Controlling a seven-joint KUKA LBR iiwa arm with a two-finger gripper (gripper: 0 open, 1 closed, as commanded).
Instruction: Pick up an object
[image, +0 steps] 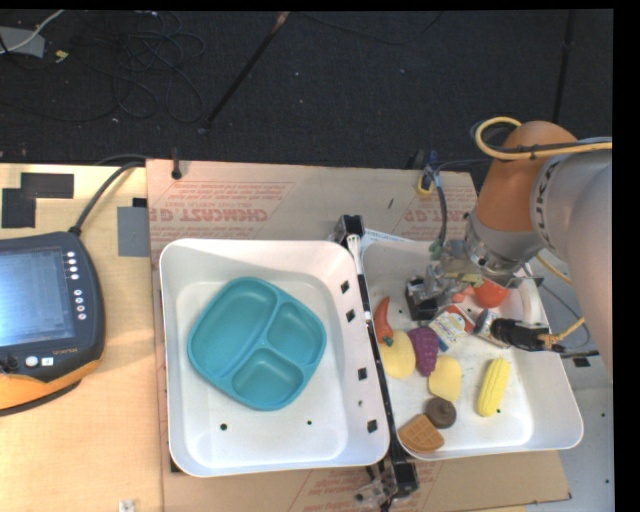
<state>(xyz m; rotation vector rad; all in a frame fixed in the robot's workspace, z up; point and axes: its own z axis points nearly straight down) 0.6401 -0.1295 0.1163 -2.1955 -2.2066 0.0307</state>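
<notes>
The right bin (550, 425) holds several toy foods: a red chili (382, 317), a yellow piece (400, 358), a purple eggplant (425, 349), another yellow piece (446, 380), a corn cob (492, 387), a brown round piece (440, 411) and a tan cookie (422, 435). An orange-red piece (490, 294) and a red and white item (455, 323) lie under the wrist. My gripper (436, 296) hangs low over the bin's back left part, just behind the eggplant. Nothing is seen held.
A teal divided plate (258, 342) lies in the left bin (200, 265). A ridge (362, 330) separates the two bins. A grey pendant with a screen (40, 300) rests on the bench at far left. Cardboard (280, 205) lies under both bins.
</notes>
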